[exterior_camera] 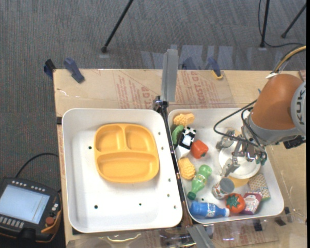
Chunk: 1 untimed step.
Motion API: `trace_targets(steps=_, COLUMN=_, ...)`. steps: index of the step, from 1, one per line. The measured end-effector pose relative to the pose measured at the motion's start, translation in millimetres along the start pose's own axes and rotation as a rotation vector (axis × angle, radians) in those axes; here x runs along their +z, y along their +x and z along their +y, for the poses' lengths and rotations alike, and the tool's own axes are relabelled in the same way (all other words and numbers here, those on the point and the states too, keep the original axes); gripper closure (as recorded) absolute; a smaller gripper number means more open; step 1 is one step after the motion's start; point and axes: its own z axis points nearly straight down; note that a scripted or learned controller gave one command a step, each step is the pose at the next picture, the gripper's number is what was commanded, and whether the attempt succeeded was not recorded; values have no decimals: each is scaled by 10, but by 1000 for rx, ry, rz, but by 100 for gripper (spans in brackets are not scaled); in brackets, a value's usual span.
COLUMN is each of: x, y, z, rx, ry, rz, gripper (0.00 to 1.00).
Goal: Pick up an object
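One arm low over the right bin, nothing in the fingers yet

Fingers: pointing down over a tin can (223, 186), apparently apart, though the metal clutter there makes it hard to be sure. Nothing visibly clamped between them. Gripper (232, 165) hangs above a pale yellowish bowl (246, 175) in the right bin (277, 204).

Step, my read: approach/descent before the grasp. Next move needs a short drop onto one target, can or bowl rim, then close and lift straight up clear of the neighbours.

Count in the right bin:
- 2 corn cobs (183, 119), second one lower (186, 168)
- 1 red pepper (199, 149)
- 1 green bottle (199, 179)
- 1 blue bottle (209, 209)
- 1 tomato (235, 203)
- 1 black-and-white toy (187, 137)

Left bin (77, 200): 1 yellow divided plate (127, 153).
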Motion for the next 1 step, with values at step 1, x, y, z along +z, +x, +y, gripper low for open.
trace_targets(steps=1, x=5, y=575, z=-400, rx=45, ry=-2, rz=2, gripper=0)
